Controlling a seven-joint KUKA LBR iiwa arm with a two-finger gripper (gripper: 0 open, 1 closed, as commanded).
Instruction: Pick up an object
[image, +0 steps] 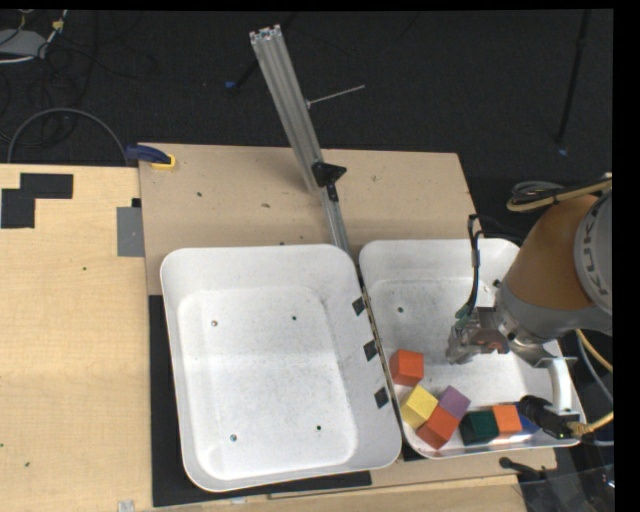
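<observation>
The gripper (468, 343) is being held low inside the right bin (430, 270), above blocks (432, 405) clustered at its near edge; finger state cannot be told.

No text, label, brand or number could be read anywhere. The blocks (440, 404) in the right bin (420, 275) carried plain coloured faces without markings. The left bin (200, 275) and the bench (240, 190) bore no legible signs.
</observation>
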